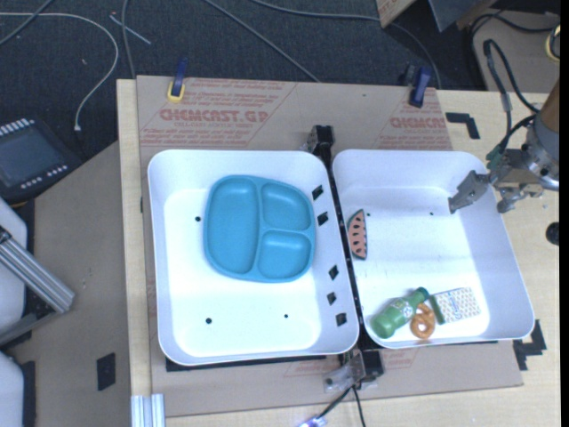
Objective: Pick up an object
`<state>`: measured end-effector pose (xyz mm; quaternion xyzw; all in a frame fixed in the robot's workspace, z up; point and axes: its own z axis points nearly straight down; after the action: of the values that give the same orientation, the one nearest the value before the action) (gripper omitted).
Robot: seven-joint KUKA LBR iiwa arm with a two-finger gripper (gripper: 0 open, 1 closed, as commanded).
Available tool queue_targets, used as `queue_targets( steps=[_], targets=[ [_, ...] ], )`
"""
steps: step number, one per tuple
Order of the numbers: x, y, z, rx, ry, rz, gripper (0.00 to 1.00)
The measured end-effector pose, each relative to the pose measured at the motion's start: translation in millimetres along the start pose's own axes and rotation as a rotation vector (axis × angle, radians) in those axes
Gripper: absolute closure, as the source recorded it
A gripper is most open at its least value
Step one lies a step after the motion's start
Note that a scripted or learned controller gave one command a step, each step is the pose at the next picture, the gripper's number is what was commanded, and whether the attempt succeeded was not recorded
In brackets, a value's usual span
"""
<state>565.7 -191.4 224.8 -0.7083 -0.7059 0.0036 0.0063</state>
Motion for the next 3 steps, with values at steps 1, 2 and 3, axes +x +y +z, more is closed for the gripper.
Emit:
queue_targets(
  steps=[1,2,3],
  targets=[
    [0.5,2.7,-7.7,-0.014,-0.003,-0.004,0.00],
    [6.9,-3.1,51.6,-0.007,-0.001,-0.003,0.00],
    [7.4,-12.8,109.0,-0.007,-0.001,-0.003,0.00]
  ],
)
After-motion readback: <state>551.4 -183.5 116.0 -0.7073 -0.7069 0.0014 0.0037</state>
